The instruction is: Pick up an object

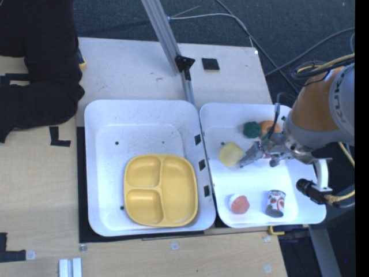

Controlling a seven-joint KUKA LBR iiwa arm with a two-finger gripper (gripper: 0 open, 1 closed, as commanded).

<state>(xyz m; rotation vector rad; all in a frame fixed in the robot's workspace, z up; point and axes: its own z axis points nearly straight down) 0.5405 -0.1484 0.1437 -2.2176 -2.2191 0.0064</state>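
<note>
White plastic forms both shallow bins on the tabletop (132,68). The left bin (104,120) holds a yellow divided plate (161,189), set toward its 5 o'clock corner and lying flat; it is too broad for a two-finger grip, so it is judged an unlikely target.

The right bin (216,117) carries the loose pickable items, well apart from each other, which leaves room to approach each. A pale yellow soft object (230,153) lies near centre-left. A green object (251,129) and an orange one (267,126) lie at 12 o'clock, touching or nearly so. A red-and-white round item (238,204) lies at 6 o'clock, and a small can (276,203) at 5 o'clock.

The gripper (252,154) reaches in from 3 o'clock, low over the bin, just beside the yellow soft object at its 3 o'clock side. The jaws appear spread, pinching nothing. Judgement: the approach is lined up on the yellow object, with the grasp not yet made.
</note>
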